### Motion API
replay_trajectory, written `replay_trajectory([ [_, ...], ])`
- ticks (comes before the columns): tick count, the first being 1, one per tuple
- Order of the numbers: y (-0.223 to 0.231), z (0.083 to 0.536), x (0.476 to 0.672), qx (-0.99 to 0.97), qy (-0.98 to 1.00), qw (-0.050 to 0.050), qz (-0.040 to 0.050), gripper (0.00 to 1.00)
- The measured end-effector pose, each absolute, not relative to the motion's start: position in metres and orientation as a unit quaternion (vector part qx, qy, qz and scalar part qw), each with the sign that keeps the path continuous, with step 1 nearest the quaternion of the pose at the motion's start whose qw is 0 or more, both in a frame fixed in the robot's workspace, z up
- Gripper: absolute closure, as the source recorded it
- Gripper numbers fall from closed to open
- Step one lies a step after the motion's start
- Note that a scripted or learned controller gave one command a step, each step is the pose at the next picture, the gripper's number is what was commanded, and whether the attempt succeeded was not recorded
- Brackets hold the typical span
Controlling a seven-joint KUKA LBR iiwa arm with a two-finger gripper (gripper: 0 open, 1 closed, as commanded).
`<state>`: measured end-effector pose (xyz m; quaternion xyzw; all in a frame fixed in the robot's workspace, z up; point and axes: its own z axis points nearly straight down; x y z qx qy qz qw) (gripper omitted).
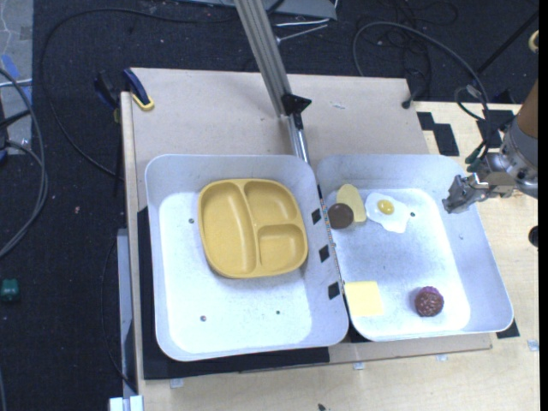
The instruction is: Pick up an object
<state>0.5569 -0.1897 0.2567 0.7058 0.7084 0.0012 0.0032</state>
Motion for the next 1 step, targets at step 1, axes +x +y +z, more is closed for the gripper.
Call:
replay_trajectory([
  [1, -0.1335, 0.2629, 0.5662, 0.704, 0.71, 0.0, 0.0013, 1.0],
])
